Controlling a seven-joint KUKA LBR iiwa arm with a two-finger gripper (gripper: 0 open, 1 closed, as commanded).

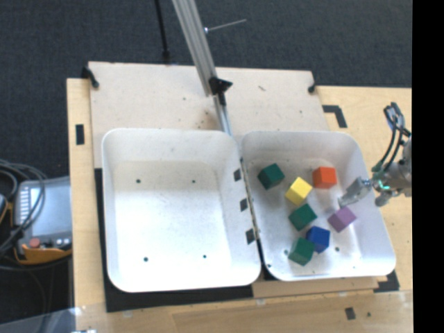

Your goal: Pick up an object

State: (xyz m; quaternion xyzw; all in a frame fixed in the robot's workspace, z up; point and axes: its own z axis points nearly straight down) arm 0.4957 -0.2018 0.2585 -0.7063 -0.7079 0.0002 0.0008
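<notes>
Two shallow white bins sit side by side on a wooden bench, seen from above at a slant. The left bin (173,214) holds no blocks. The right bin (361,255) holds seven small blocks, clustered near its middle: a dark green block (270,175) farthest and leftmost, a yellow block (299,190) just right of it, an orange block (324,177) farther right, a second green block (302,216) nearer, a purple block (342,218) to the right, a blue block (318,237) touching a third green block (301,251) at the near side.

The gripper (366,191) reaches in over the right wall of the right bin (most of the arm lies off the right edge). One pale finger (354,190) points down and left toward the gap between the orange and purple blocks. Whether the fingers stand apart or together cannot be told at this size. Nothing shows between them, so no block looks held.

The step in hand looks like the approach: the gripper is over the bin but not yet on a block. The purple block lies closest, just near-left of the fingertip. The next move probably calls for lowering with the fingers either side of that block, clear of the bin wall, before closing
</notes>
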